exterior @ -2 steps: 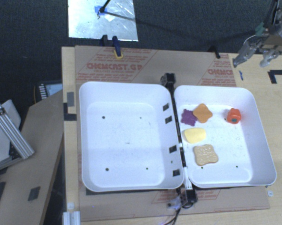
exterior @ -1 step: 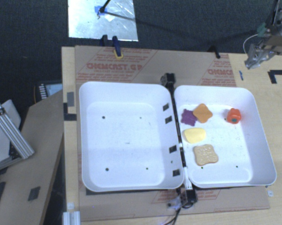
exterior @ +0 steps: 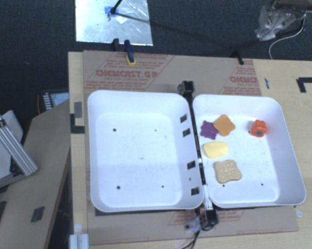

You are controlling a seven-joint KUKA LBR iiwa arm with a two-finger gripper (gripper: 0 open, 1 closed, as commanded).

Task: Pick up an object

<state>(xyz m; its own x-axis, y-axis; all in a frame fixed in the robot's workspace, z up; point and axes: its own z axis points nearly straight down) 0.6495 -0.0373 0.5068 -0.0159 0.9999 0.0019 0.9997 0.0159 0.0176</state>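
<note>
Okay, my gripper (exterior: 270, 25) sits at the far top right, off the bench, over the dark floor and well apart from both bins. It's blurry and pale; I cannot tell whether it is apart or together, and nothing shows held in it. A thin white cable (exterior: 283, 39) loops just below it.

All the pickable stuff is in the right bin (exterior: 288, 154), mostly toward its left side near the divider:
- purple star-shaped piece (exterior: 209, 129), closest to the divider
- flat orange piece (exterior: 224, 124), touching or just beside the purple one on its right
- pale yellow piece (exterior: 215, 149), just below those two
- toast slice (exterior: 227, 171), just below the yellow one, lying flat
- orange-red round object (exterior: 258, 128), off by itself, nearer the bin's back right

Left bin (exterior: 94, 154): white floor, a few small dark dots.

Both bins rest side by side on a cardboard sheet (exterior: 145, 71) with red print. A blue and yellow clamp (exterior: 129, 53) grips its back edge. Behind that, a shiny silver square (exterior: 113, 13) lies on the floor.
</note>
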